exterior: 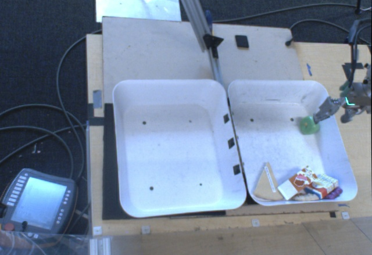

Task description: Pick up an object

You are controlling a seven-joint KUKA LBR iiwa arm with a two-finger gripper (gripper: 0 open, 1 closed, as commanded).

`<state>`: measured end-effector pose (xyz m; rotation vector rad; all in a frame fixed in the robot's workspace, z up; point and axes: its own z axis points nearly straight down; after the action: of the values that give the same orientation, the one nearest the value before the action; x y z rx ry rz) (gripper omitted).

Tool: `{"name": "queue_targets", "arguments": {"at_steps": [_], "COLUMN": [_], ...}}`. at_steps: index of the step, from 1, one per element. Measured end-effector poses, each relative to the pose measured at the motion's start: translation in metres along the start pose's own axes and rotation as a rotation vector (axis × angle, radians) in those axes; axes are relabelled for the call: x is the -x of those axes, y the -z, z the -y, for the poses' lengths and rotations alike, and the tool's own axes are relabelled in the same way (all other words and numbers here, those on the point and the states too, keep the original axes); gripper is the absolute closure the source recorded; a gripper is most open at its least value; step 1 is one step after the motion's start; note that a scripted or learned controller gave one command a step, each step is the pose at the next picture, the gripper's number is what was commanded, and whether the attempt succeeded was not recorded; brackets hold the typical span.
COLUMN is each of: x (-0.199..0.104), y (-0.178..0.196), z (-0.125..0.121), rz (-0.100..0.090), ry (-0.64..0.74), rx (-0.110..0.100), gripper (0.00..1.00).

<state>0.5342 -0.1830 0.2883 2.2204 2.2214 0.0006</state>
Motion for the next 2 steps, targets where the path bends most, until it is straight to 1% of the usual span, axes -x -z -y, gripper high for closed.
{"name": "queue_targets", "arguments": {"at_steps": [1,2], "x": [0.000,-0.008], "y": [0.000,-0.057], "z": [0.000,-0.004], "rz": [0.000,-0.001], "ry": [0.000,0.000], "rx": [0.000,-0.004], "gripper": [0.00,0.00]}}
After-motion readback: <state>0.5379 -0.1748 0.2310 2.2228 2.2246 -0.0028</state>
